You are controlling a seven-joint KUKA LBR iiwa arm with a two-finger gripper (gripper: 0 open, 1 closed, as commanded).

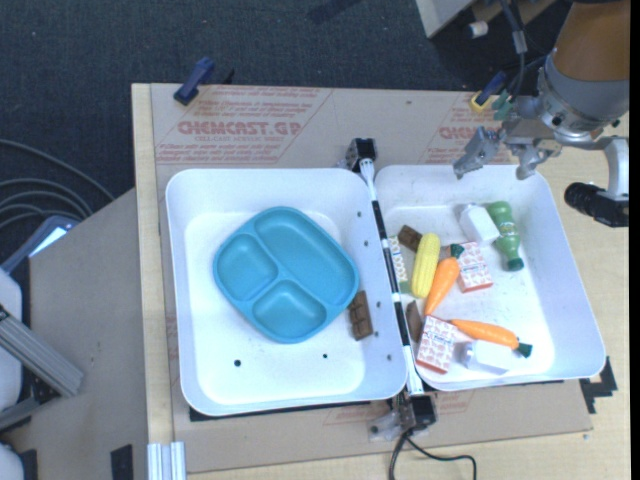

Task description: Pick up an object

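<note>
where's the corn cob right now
The corn cob lies in the right bin, near its left wall, just left of an orange carrot and below a small brown block.

A robotics lab: a grey and orange industrial arm [592, 38] at two o'clock reaches over a paper-masked tabletop [250, 128]. Two white bins [185, 268] are clamped together at centre. Loose cables [40, 193] trail across dark carpet [90, 38] at nine o'clock.
</note>
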